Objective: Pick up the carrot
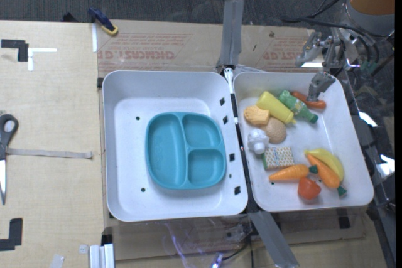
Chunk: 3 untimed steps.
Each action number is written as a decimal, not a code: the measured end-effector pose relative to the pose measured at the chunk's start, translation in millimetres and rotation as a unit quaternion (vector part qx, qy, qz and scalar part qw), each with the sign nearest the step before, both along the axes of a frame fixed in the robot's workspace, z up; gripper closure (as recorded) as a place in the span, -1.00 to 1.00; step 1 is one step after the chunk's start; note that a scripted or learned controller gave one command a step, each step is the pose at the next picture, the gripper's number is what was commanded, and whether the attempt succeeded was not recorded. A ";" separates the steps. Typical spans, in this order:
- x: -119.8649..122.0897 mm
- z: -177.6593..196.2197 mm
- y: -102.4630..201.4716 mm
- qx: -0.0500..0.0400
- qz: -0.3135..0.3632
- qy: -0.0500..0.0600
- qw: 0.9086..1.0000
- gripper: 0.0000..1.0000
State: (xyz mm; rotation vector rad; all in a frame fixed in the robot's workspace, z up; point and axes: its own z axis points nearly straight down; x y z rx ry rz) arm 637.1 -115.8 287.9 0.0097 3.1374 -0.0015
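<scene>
Camera view, nearest edge first: in the right bin point(361, 154), a tomato point(309, 189) sits by the front wall, touching the carrot point(289, 173), which lies on its side just behind it, tip pointing left. Right of these, a second orange carrot-like piece point(328, 175) lies slanted against a banana point(326, 160). A speckled sponge block point(278, 157) touches the carrot's far side, crowding it from behind. Farther back come a white piece point(257, 142), a tan potato point(275, 130), an orange-yellow lump point(256, 115), a yellow piece point(276, 106) and a green bottle point(298, 106). A small red-orange item point(309, 101) lies at the back. The claw point(319, 86) hangs just over that item, well apart from the carrot; whether its fingers are parted I cannot tell. The left bin point(119, 147) holds a teal divided plate point(186, 150). Scissors point(5, 141) lie on the tabletop point(50, 198) at far left.
</scene>
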 end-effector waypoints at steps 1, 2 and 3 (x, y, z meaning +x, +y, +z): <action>-79.0 -121.7 -5.1 0.000 0.108 0.001 0.994 -1.00; -132.5 -188.2 -44.6 -0.003 0.156 -0.008 0.988 -1.00; -141.3 -188.2 -41.9 -0.001 0.053 -0.009 0.999 -1.00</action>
